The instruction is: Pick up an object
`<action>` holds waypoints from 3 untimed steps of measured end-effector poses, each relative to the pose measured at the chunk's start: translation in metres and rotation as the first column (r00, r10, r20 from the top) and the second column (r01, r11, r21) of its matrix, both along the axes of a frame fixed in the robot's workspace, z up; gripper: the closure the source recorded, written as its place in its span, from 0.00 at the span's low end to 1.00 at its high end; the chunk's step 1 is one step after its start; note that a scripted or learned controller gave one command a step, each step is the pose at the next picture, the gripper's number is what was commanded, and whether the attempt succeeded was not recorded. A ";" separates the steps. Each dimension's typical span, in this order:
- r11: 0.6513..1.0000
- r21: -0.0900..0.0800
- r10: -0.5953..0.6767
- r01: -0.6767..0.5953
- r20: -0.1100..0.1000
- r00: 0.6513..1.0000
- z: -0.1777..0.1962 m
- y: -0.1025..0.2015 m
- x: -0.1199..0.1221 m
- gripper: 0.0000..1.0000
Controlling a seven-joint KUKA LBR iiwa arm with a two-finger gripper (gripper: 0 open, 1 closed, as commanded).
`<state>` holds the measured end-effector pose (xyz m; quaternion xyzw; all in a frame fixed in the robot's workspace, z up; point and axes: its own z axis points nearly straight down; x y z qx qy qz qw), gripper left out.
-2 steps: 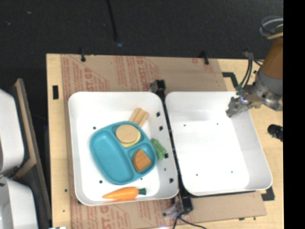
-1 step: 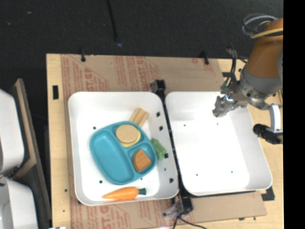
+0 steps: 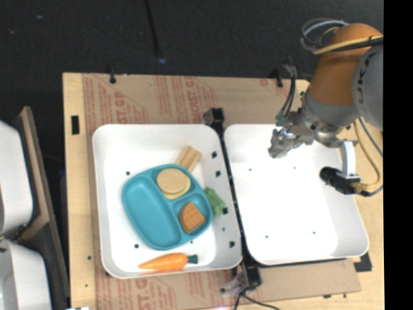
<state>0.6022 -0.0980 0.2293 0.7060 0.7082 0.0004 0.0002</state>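
The gripper (image 3: 279, 146) state could not be determined; far left lay a light, rigid orange plastic carrot (image 3: 169, 261), best grasped mid-body

Robot lab, plywood bench (image 3: 129, 99) (cable-strewn), twin white bins (image 3: 106, 173)

Your candidates all sat in the left bin (image 3: 103, 173):
- Blue divided tray (image 3: 145, 215), flat and slanted, which held a round tan cookie (image 3: 174, 181) and a brown waffle-like piece (image 3: 192, 217).
- Tan wooden block (image 3: 189, 157), touching its upper rim.
- Small green piece (image 3: 215, 203), at its right edge.
- Orange carrot (image 3: 166, 261), lying near the front wall.
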 end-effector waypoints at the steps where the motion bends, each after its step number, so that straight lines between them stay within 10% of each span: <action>1: 1.000 0.001 0.001 -0.001 0.000 1.000 -0.004 0.059 0.007 1.00; 3: 1.000 0.001 0.001 -0.001 -0.001 1.000 -0.014 0.161 0.005 1.00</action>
